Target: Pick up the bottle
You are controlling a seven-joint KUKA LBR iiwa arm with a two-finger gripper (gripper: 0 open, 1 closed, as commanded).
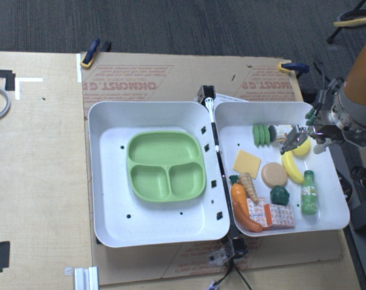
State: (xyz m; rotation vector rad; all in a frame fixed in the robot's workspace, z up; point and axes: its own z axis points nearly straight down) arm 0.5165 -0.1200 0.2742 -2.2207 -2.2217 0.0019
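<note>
The bottle (308, 192) is small and green with a pale label. It sits near the right wall of the right bin (336, 193), its cap pointing to the back. My gripper (297, 141) hovers over the back right part of that bin, above the upper end of a yellow banana (292, 165). It is well behind the bottle and apart from it. Its fingers are open and nothing is between them.
The right bin also holds a green ridged toy (264, 134), a yellow cheese slice (247, 163), a tan round biscuit (274, 174), a dark green broccoli (280, 194), an orange carrot (241, 211) and a red snack packet (274, 215). The left bin (104, 180) holds a green divided plate (166, 165).
</note>
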